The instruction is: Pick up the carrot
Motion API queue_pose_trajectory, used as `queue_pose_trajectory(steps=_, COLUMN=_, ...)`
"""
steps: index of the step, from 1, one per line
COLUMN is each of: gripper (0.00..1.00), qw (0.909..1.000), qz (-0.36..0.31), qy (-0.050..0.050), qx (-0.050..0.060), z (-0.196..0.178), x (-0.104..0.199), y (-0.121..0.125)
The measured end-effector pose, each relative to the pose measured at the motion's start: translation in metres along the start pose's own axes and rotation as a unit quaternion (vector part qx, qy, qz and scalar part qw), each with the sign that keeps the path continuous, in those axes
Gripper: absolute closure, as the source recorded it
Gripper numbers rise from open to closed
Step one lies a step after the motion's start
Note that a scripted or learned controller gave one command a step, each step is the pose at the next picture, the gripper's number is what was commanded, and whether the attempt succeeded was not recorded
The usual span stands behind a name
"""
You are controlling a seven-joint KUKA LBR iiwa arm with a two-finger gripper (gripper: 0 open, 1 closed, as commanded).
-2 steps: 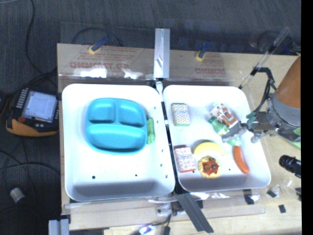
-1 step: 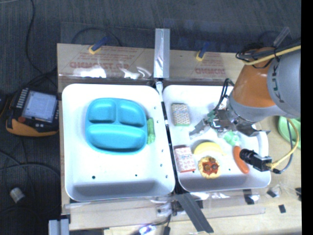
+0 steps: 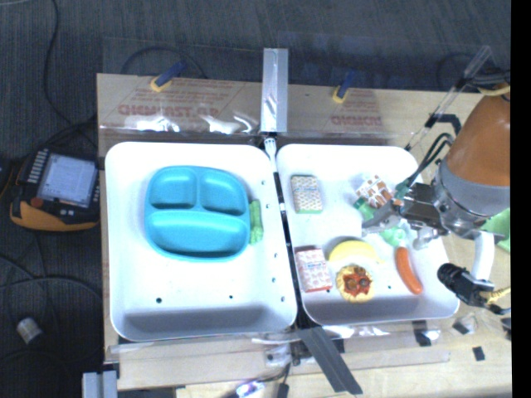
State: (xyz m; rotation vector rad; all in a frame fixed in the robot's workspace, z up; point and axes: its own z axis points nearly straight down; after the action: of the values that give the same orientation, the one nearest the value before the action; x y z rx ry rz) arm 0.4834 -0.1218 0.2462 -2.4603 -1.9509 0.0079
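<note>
Camera view looks down on a tabletop (image 3: 207,98) carrying two white bins side by side. The carrot (image 3: 407,270), orange with a green top at its upper end, lies in the right bin (image 3: 332,157), toward that bin's four o'clock corner, flat on the floor and pointing roughly from eleven to five o'clock. It has not been lifted: its whole length rests on the bin floor.

The arm (image 3: 485,152) reaches in from three o'clock, and its pincer (image 3: 404,211) sits just above the carrot's green top, at about twelve o'clock from the carrot. How far the pincer stands open I cannot tell, since the dark wrist parts blur together there, and nothing shows plainly between its tips. So I judge the task to be in its approach stage: the tool is close to the carrot but no hold is made yet. What is left is the closing on the carrot and the lift.

Near the carrot, at its nine o'clock, lie a yellow piece of toy food (image 3: 353,251) and a small pizza slice (image 3: 356,282); these crowd the carrot's inner side. The left bin (image 3: 199,313) holds a blue divided plate (image 3: 198,211), well apart from the work.
</note>
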Motion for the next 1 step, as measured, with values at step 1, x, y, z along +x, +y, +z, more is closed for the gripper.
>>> queue_pose_trajectory(steps=1, gripper=0.00, qw=0.9983, qz=0.058, qy=0.002, qx=0.002, z=0.1214, x=0.0268, y=0.0008)
